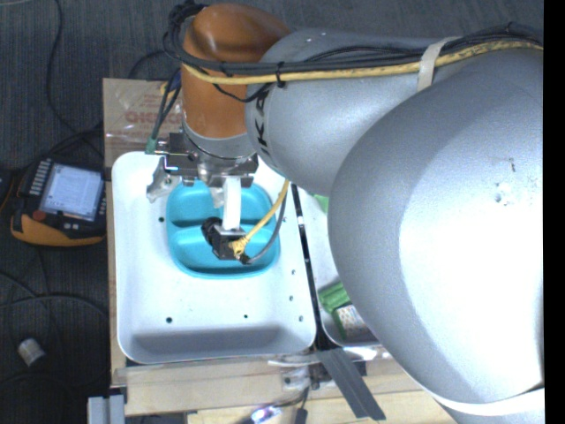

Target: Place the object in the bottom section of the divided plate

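Observation:
A blue divided plate (188,253) lies in the upper middle of the left white bin (146,325). A ridge splits it into a far part and a near part. My gripper (208,180) hangs directly over the plate, under the orange band of the wrist. It covers the plate's far edge and much of its middle. The wrist hides what is under the gripper, so I cannot tell whether it holds anything. The near-left part of the plate shows bare blue.
The arm's large grey body covers most of the right bin. At its near-left corner lie a green item (334,297) and a printed packet (350,321). A handheld pendant (62,200) lies on the floor to the left.

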`<state>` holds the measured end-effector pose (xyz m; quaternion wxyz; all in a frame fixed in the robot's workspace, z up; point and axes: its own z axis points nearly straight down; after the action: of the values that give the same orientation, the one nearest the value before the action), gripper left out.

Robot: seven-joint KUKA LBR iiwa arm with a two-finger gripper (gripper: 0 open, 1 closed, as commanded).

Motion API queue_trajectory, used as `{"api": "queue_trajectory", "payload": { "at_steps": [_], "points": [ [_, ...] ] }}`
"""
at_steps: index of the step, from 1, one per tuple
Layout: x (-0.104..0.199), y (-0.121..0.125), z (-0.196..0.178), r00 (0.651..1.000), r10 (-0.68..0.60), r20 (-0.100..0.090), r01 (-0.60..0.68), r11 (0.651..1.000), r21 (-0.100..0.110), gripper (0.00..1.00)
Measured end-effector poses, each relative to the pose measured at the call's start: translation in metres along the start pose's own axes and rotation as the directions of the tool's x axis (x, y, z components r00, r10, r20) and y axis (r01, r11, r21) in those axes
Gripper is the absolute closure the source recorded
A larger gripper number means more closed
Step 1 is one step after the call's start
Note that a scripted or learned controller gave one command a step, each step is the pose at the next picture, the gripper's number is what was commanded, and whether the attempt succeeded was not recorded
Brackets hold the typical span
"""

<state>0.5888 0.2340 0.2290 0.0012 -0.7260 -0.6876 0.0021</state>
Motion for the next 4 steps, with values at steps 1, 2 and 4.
{"api": "queue_trajectory", "payload": {
  "at_steps": [1,2,4],
  "points": [
    [0.0000,0.0000,0.0000,1.000,0.000,0.000,0.000,1.000,0.000,0.00],
    [0.0000,0.0000,0.0000,1.000,0.000,0.000,0.000,1.000,0.000,0.00],
    [0.0000,0.0000,0.0000,1.000,0.000,0.000,0.000,1.000,0.000,0.00]
  ]
}}
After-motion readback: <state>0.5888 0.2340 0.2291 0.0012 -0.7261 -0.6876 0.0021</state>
